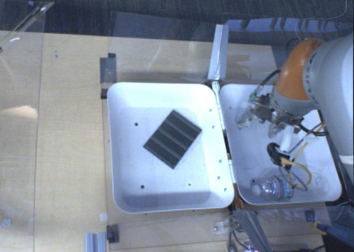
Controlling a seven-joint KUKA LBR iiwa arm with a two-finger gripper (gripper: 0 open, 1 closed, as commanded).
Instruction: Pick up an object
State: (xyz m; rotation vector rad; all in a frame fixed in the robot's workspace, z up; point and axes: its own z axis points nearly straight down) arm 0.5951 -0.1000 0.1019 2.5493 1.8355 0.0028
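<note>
End effector (260,113) (finger state cannot be told) over the right bin (243,151), clear plastic bottle (272,188) lying near that bin's front edge: descend centred across the bottle's body before closing.

I see two white bins: the left bin (121,145) and the right bin (240,151). A dark grey ribbed pad (172,138), striped with darker grooves, lies in the left bin. A clear plastic bottle (272,188) with a bluish label lies in the right bin. The arm (326,73) above that bin is grey with an orange band. The table (55,134) is pale wood.
</note>
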